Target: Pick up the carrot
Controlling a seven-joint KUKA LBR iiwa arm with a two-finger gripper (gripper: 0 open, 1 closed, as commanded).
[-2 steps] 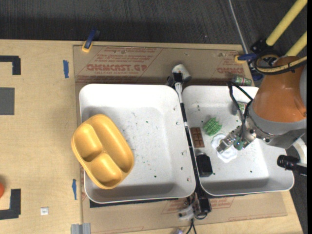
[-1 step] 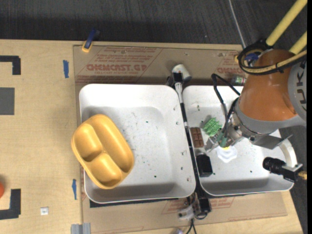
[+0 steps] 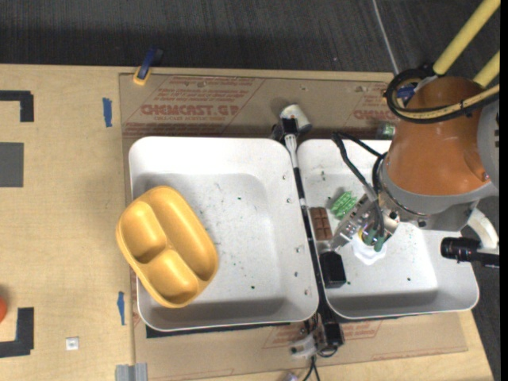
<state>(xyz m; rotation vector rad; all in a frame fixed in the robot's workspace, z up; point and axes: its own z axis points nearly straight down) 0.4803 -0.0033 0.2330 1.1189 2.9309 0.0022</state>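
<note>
My gripper (image 3: 363,230) hangs low over the left half of the right bin (image 3: 444,292), under the grey wrist and its orange band (image 3: 436,137). It points down and to the left. Right below it lies a small white item (image 3: 367,252) with a teal bit on it. A green ridged piece (image 3: 343,204) sits just up and left of the gripper. A brown block (image 3: 321,223) lies beside the bin's left wall. A black item (image 3: 333,269) rests nearer the front. The arm covers the right bin's back right part.
A yellow two-part dish (image 3: 167,244) leans over the left rim of the left bin (image 3: 238,165). A small orange-red thing (image 3: 2,309) shows at the view's far left edge, off the bins. Cables (image 3: 349,157) run from the arm across the right bin.
</note>
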